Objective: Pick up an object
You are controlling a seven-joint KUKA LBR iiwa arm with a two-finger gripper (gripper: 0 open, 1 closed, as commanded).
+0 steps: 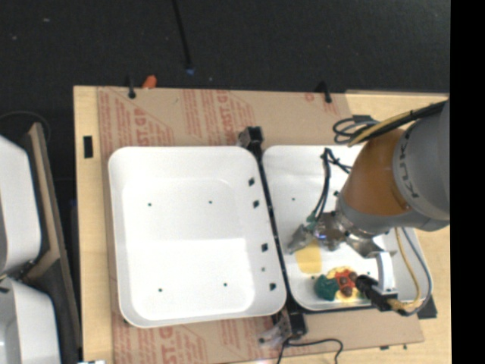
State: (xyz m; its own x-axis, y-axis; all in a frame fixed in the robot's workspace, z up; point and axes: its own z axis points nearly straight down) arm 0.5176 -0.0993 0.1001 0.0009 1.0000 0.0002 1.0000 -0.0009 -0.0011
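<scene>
Hovering low inside the right bin (297, 174), the gripper (309, 236) sits just above a pale yellow block (309, 260); its finger spacing is unclear, partly hidden by the arm (394, 180).

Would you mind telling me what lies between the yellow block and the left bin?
In the camera view, bare white floor of the right bin, then the divider, separates the yellow block from the left bin.
</scene>
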